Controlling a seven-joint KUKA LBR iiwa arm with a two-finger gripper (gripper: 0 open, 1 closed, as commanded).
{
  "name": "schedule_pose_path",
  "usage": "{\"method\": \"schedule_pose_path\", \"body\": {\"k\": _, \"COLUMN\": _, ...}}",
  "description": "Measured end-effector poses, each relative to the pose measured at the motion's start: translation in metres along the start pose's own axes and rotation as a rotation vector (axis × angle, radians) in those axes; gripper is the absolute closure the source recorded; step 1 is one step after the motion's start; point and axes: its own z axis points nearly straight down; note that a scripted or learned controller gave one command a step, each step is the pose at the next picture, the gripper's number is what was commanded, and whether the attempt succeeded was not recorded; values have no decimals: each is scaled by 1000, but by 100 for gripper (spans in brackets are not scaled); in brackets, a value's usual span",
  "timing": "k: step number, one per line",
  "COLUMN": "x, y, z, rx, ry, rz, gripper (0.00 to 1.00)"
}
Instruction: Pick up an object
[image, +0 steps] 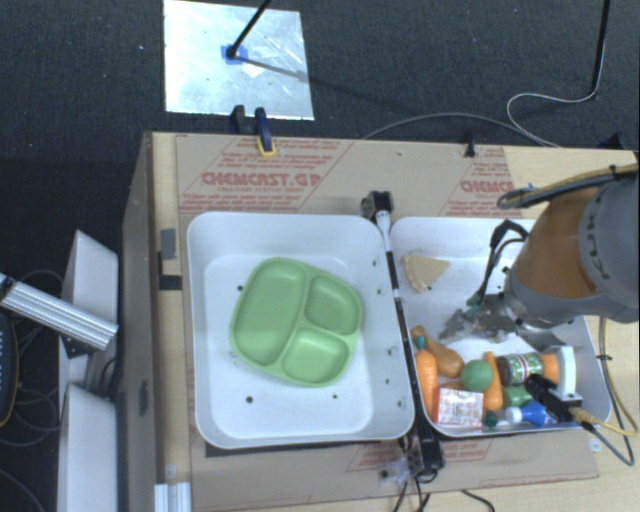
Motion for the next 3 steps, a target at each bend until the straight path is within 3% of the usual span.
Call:
{"method": "schedule_pose_path", "body": {"k": 1, "x": -28, "y": -42, "z": 0, "rx": -3, "ry": -2, "rz": 1, "gripper": 0}}
{"method": "schedule_pose_path", "body": {"k": 2, "x": -26, "y": -41, "z": -11, "rx": -4, "ry": 1, "rz": -2, "gripper": 100}}
{"method": "schedule_pose_path", "body": {"k": 3, "x": 96, "y": -2, "z": -101, "rx": -4, "ry": 3, "rz": -5, "gripper": 100}}
